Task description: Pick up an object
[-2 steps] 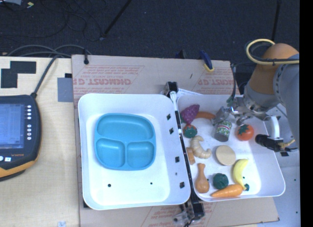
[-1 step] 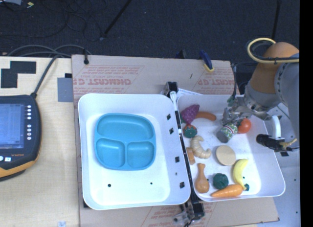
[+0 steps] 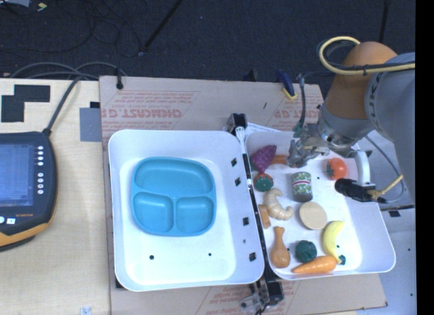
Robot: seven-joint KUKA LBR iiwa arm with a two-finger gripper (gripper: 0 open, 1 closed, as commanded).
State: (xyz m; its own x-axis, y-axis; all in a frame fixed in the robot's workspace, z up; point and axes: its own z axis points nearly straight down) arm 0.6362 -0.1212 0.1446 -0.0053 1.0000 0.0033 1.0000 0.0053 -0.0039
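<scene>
My gripper (image 3: pixel 299 158) hangs over the back of the right bin (image 3: pixel 380 239), reaching in from the right. It is just behind a small dark can (image 3: pixel 302 186) and to the right of a purple toy (image 3: pixel 263 156). I see nothing held in it. A red tomato (image 3: pixel 336 168) lies to its right. Nearer the front lie a beige disc (image 3: pixel 313 215), a banana (image 3: pixel 331 237), a carrot (image 3: pixel 314 265), a dark green ball (image 3: pixel 305 250), a drumstick (image 3: pixel 280 249) and a pale curled piece (image 3: pixel 277 206).
The left bin (image 3: pixel 129 151) holds a blue divided plate (image 3: pixel 174 195). A green and red round toy (image 3: pixel 263 182) sits by the divider between the bins. A black handheld pendant (image 3: pixel 24 184) lies at the far left of the bench.
</scene>
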